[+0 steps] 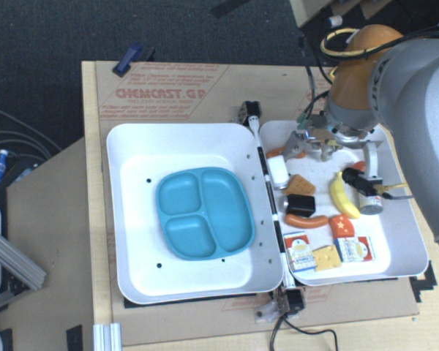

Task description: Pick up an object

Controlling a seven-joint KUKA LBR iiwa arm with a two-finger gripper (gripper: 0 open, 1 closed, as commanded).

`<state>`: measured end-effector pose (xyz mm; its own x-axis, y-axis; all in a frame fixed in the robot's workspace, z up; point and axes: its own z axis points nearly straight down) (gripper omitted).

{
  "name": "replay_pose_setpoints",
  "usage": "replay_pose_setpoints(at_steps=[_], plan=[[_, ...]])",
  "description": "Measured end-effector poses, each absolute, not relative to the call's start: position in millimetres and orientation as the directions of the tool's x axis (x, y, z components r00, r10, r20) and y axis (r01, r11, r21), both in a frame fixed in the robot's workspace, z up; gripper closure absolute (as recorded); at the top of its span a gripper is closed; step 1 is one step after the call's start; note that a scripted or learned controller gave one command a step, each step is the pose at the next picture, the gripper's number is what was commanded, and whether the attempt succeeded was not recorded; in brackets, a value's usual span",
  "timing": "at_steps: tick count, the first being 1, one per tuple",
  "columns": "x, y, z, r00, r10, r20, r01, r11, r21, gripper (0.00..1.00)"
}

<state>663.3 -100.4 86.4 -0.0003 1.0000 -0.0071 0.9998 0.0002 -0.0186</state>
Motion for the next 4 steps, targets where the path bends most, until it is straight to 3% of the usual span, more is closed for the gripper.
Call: replay_pose_setpoints(at_steps=[1,2,3,4], plan=[[663.9,-96.4,94.5,0.000,1.000,-0.001,1.000,0.000,-0.016,1.00],[663.7,-97.7,94.6,0.000,1.000,-0.004,1.000,0.000,-0.016,0.00],[664.4,-96.7,105.0,0.000,1.000,-0.002,1.000,0.000,-0.014,1.00],[664.6,-97.7,105.5,0.001,1.000,-0.004,1.000,-0.001,-0.013,0.00]])
